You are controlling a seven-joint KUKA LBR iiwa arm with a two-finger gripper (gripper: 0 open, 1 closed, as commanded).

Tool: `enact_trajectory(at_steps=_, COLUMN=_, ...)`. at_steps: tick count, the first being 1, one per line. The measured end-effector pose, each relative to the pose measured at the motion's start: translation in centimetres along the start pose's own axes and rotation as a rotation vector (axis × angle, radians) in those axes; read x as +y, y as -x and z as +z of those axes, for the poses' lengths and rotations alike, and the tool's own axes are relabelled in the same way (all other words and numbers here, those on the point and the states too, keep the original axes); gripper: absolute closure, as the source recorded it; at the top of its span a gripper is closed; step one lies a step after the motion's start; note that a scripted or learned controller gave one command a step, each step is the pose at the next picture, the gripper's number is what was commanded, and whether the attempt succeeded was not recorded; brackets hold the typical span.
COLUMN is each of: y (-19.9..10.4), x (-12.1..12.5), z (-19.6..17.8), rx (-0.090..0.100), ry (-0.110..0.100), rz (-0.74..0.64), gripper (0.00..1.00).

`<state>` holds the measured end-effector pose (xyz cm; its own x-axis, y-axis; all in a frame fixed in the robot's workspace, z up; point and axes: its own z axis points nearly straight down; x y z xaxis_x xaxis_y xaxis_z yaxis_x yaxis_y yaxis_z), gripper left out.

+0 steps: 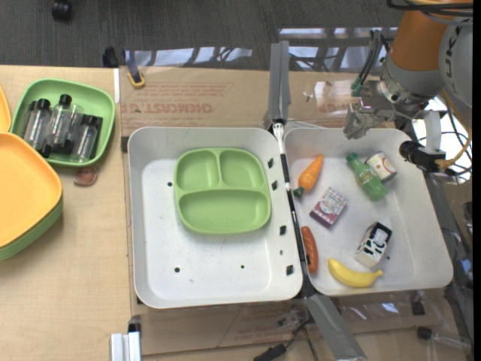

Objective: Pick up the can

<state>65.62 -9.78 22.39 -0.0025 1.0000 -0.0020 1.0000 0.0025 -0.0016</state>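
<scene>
1. Since your gripper (359, 120) hangs over the back rim of the right bin (436, 224), the can (382, 166) sits nearer the camera and a bit to the right in view.
2. It's in the bin's back right corner, right up against the green bottle (367, 177).
3. Can't tell how wide the gripper is from here; nothing's visibly in it.
4. I'd guess the bottle crowds your approach, so come in from the can's free side.

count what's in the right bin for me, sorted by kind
Play food: 3, the carrot, sausage and banana.
Bottles: 1, the green bottle.
Cans: 1, the can.
Cartons and packets: 2, the cow-print carton and purple packet.
Total: 7.
</scene>
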Motion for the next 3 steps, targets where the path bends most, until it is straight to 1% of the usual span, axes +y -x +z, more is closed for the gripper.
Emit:
enact_trajectory(at_steps=1, y=0.5, x=-4.2, z=-3.0, rx=0.001, ry=-0.001, rz=0.020, gripper=1.00)
enact_trajectory(at_steps=2, y=-2.0, x=0.2, z=2.3, rx=0.001, ry=-0.001, rz=0.048, gripper=1.00)
enact_trajectory(at_steps=3, y=2.0, x=-3.0, z=-0.5, rx=0.001, ry=-0.001, rz=0.070, gripper=1.00)
